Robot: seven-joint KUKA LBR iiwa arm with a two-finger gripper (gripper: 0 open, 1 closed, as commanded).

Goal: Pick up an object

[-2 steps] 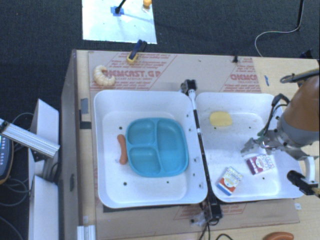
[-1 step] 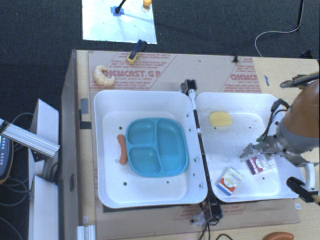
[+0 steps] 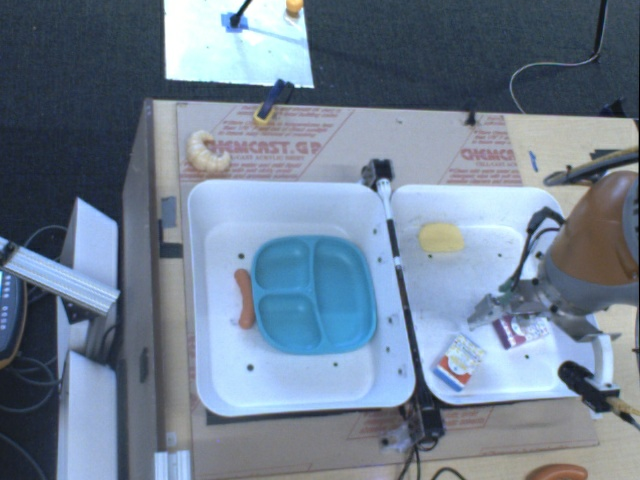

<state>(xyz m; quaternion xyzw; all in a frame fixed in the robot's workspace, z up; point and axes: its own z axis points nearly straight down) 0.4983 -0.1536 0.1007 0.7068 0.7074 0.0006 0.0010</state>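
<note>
In the right bin (image 3: 480, 253) my gripper (image 3: 512, 311) hangs low at the right side, just over a small maroon and white packet (image 3: 524, 331). The packet lies on the bin floor, partly covered by the gripper. A red, white and blue packet (image 3: 458, 360) lies near the front wall, left of the gripper. A yellow lump (image 3: 441, 237) rests at the back of this bin. The left bin (image 3: 215, 268) holds a blue divided plate (image 3: 313, 293) and, beside its left edge, an orange sausage (image 3: 244, 298).
The grey arm with its orange band (image 3: 600, 233) leans in over the right bin's right wall. A black and white bar (image 3: 390, 233) runs between the bins. On the bench behind lie a cream curled thing (image 3: 208, 151) and a yellow and blue tool (image 3: 271, 103).
</note>
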